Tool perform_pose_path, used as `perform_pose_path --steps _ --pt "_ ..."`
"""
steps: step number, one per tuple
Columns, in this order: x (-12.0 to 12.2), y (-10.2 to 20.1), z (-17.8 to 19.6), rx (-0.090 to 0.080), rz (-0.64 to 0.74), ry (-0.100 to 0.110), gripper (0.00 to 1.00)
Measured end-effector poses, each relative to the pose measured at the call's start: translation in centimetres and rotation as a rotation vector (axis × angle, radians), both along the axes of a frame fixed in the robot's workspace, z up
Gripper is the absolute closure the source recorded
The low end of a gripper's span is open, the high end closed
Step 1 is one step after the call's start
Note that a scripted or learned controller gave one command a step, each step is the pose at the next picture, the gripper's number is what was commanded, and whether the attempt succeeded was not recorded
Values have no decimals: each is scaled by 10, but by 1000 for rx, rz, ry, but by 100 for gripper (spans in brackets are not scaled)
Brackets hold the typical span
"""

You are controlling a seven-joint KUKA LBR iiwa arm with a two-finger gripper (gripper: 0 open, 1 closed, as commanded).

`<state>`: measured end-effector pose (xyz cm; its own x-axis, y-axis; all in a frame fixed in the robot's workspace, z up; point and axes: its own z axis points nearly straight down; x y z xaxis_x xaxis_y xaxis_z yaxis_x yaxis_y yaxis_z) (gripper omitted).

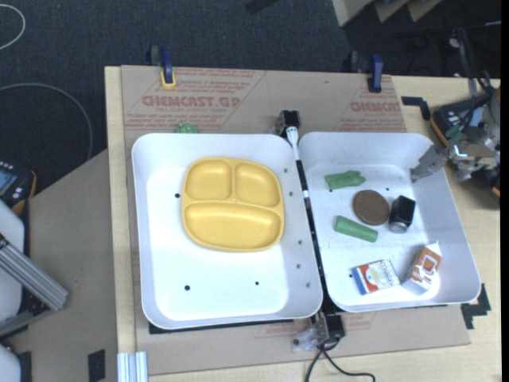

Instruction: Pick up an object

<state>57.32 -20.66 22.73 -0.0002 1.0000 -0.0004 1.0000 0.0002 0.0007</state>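
My end effector [425, 165] hangs at the far right edge of the right bin [457, 213], up near its back corner, and I cannot tell how it is set at this slant, so I claim nothing in it. Every likely thing to pick lies in that bin, loose and well spread, which leaves room to come down on one alone: a green piece [344, 180] toward the back, a second green piece [355, 229] nearer the middle, a brown disc [371, 206] with a small black cup [402, 212] just beside it, and two small cartons [375, 275] [426, 267] near the front. The left bin [159, 237] holds a yellow divided plate [233, 204]. I judge the cup or disc nearest, so the pick has not begun
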Motion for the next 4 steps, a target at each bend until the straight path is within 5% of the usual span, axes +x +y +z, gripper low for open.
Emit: perform_pose_path --steps 1,2,3,4 --pt "1 0 11 -2 1 -4 100" --pt "-40 74 49 3 6 2 100" --pt "-85 135 25 4 5 8 100" --pt "-93 200 70 2 8 -5 100"
